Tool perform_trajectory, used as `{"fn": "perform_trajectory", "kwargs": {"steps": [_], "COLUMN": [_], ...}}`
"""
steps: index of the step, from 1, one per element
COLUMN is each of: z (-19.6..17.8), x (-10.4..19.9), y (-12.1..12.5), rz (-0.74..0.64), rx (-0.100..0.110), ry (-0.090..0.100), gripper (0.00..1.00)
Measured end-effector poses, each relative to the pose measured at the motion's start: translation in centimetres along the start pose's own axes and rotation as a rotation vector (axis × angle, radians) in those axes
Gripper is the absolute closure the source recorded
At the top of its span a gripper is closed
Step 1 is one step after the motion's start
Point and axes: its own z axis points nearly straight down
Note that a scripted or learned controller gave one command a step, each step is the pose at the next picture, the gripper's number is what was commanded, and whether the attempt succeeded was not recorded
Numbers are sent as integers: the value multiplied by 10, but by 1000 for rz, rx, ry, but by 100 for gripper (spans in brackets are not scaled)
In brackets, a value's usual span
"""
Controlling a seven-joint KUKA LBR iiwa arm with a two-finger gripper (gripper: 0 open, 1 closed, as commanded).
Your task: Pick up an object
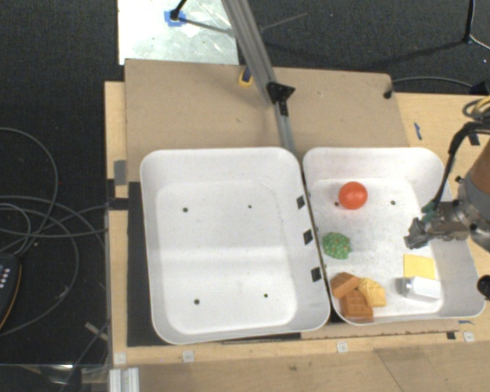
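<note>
The right bin (pixel 384 163) holds a red ball (pixel 353 195) near its back, a green knobbly object (pixel 336 245) by its left wall, and brown and tan blocks (pixel 358 293) at the front. A yellow block (pixel 419 266) and a small white and grey object (pixel 416 287) lie at the front right. My gripper (pixel 416 235) hangs over the right side of this bin, just above the yellow block, with nothing seen in it.
The left bin (pixel 220 243) lies beside the right one, with black clips (pixel 308 237) along the shared wall. A grey pole (pixel 253 47) slants in from the top. Cables lie on the floor at left and upper right.
</note>
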Motion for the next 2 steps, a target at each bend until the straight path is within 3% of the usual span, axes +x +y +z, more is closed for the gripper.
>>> {"fn": "perform_trajectory", "kwargs": {"steps": [1, 2], "z": [-61, -61], "x": [7, 54], "y": [1, 7], "rz": [-1, -5], "rx": [-2, 4], "ry": [0, 3], "gripper": [100, 100]}}
